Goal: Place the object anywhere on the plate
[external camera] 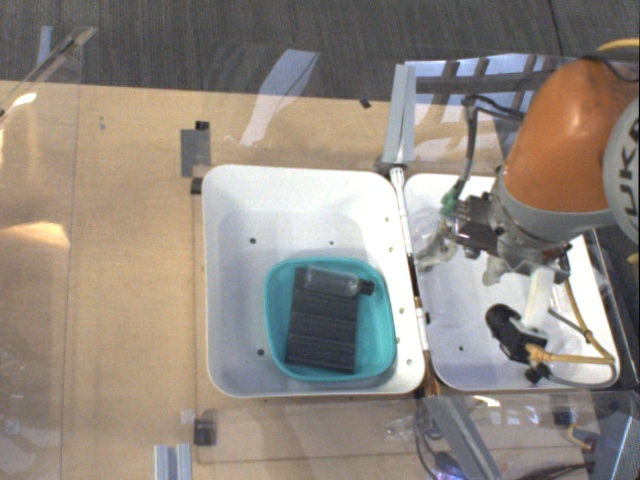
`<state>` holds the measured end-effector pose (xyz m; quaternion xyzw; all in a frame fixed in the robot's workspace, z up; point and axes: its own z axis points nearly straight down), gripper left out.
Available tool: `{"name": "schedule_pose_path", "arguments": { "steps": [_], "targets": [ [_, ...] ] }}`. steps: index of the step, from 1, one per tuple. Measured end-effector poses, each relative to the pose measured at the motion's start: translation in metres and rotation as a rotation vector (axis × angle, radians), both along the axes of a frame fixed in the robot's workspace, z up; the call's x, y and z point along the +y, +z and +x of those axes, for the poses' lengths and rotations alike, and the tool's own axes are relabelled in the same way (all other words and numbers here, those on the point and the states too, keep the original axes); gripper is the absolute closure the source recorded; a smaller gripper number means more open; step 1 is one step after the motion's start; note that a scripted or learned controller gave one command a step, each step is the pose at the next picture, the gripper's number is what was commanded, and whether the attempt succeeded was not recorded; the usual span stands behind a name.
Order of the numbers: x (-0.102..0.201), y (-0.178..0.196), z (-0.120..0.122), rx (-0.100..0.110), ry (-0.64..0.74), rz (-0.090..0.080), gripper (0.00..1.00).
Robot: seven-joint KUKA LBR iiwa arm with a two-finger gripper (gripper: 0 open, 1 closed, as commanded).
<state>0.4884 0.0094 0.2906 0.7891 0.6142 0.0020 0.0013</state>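
Observation:
A teal plate (378, 320) lies in the front half of the left bin (235, 268). On it rests a dark grey ribbed block (322, 330), and a small dark bottle with a black cap (332, 283) lies across the block's far end. My gripper (455, 230) hangs over the left part of the right bin (465, 348), close to the divider between the bins and mostly hidden under the orange wrist. Something pale and see-through (428, 240) shows beside it at the bin's left wall; I cannot make out what it is.
The grey and orange arm (570, 158) covers the far half of the right bin. A metal post (398, 118) stands behind the gap between the bins. Bare white floor shows in the left bin's far half.

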Motion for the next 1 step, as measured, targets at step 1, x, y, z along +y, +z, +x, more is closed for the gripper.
{"name": "schedule_pose_path", "arguments": {
  "steps": [1],
  "targets": [
    [-0.0667,0.1399,0.0017,-0.009,-0.047,-0.002,0.0]
  ]
}}
